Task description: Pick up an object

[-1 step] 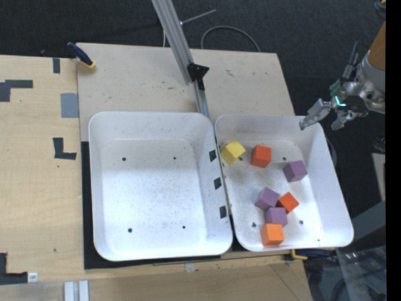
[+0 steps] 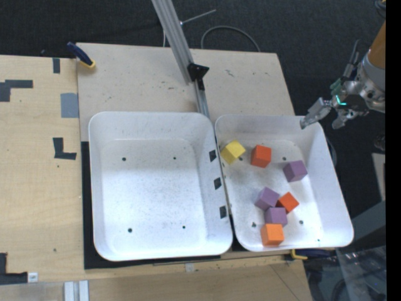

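stage: not yet begun, by the look of it | gripper: jaws spread, nothing between them, over the right bin far corner | objects: yellow cube, orange and purple cubes inside | left: descend, grasp, lift

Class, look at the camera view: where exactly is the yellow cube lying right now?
The yellow cube lies in the right bin, at its upper-left corner near the divide between the bins, just left of an orange cube.

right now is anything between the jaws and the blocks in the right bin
Nothing visible. The gripper hangs over the right bin's upper right corner, with bare bin floor between it and the nearest blocks, the purple block and orange block.
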Available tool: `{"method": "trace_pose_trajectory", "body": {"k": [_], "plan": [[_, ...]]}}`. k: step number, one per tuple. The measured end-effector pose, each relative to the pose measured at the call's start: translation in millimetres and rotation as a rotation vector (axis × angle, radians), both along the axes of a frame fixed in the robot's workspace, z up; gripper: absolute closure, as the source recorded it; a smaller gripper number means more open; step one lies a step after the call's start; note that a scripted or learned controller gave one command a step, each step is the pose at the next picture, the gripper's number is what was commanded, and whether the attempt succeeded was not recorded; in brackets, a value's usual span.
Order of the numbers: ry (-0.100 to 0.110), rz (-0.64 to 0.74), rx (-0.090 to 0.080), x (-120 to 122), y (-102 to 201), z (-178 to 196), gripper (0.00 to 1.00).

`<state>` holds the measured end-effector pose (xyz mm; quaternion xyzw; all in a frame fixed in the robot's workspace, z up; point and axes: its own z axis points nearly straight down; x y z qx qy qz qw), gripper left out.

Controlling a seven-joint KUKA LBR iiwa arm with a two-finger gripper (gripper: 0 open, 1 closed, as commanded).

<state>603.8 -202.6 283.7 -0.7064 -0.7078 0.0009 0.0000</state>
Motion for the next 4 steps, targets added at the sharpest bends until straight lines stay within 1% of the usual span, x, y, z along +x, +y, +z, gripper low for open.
{"method": "trace_pose_trajectory", "body": {"k": [1, 2, 3, 4], "plan": [[0.006, -0.001, 0.002, -2, -6, -62, 0.00], [0.005, 0.000, 0.002, 2, 3, -114, 0.00], [-0.006, -0.001, 0.001, -1, 10, -169, 0.00], [-0.013, 0.001, -0.002, 1, 9, -155, 1.00]]}}
